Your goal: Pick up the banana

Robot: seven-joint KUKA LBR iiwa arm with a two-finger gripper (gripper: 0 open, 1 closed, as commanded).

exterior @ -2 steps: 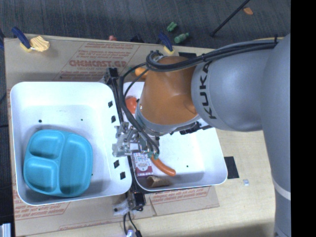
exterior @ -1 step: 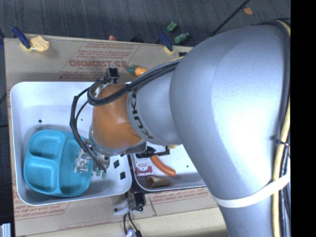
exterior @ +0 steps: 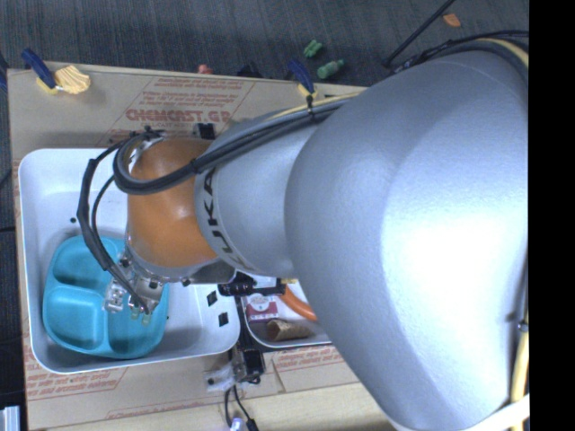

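Note:
My gripper [exterior: 135, 302] hangs low in the left bin [exterior: 36, 178], over the right-hand part of a blue divided dish [exterior: 76, 317]. Above it are the orange wrist band [exterior: 166, 205] and looped black cables [exterior: 90, 196]. The big grey arm [exterior: 404, 223] reaches in from the right and hides most of the right bin and the back of the left bin.
A strip of the right bin [exterior: 260, 338] shows under the arm, holding a red and white packet [exterior: 262, 308], an orange carrot-like piece [exterior: 301, 305] and a brown piece [exterior: 287, 330]. Both bins rest on cardboard [exterior: 180, 101].

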